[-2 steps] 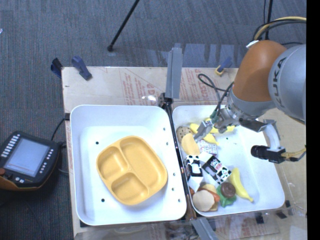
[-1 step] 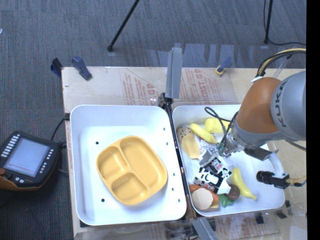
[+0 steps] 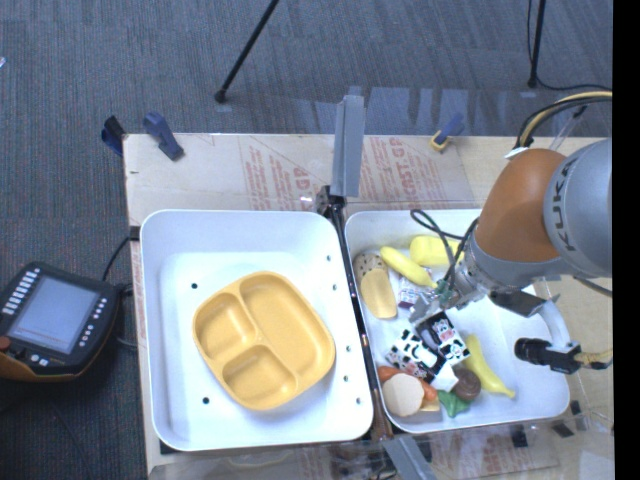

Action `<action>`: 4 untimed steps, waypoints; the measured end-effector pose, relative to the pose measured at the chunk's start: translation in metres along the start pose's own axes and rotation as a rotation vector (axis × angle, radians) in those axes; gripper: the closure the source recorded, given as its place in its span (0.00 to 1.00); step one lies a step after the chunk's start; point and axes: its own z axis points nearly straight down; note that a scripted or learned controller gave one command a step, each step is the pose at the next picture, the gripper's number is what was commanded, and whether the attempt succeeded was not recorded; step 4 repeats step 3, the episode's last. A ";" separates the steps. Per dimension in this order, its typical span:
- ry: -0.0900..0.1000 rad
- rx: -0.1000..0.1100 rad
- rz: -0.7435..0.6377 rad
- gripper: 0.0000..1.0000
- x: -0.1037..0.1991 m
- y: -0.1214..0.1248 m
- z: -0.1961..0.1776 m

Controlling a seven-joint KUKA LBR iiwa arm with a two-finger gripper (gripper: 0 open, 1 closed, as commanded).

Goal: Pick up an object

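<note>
The right bin [image 3: 520, 398] holds a heap of toy food: a yellow lemon [image 3: 430, 250], a small banana [image 3: 405, 265], a tan bread slice [image 3: 377, 293], a black-and-white cow-patterned piece [image 3: 412, 351], a round bun [image 3: 404, 395] and a yellow banana [image 3: 487, 367]. My gripper [image 3: 440, 323] reaches down into the middle of this heap, just above the cow-patterned piece. The wrist hides the fingertips.
The left bin [image 3: 165, 268] carries a yellow divided plate [image 3: 263, 340]. A grey upright post [image 3: 348, 153] stands behind the wall between the bins. A teach pendant [image 3: 50, 318] lies left of the bench. Blue clamps [image 3: 160, 133] sit at the bench's back edge.
</note>
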 end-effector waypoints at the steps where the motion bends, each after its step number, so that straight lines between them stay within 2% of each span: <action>1: -0.008 -0.013 -0.084 1.00 0.037 0.013 -0.085; 2: -0.005 -0.006 0.054 1.00 0.036 0.008 -0.112; 3: -0.005 -0.003 0.228 1.00 0.100 0.046 -0.124; 4: -0.005 -0.003 0.228 1.00 0.100 0.046 -0.124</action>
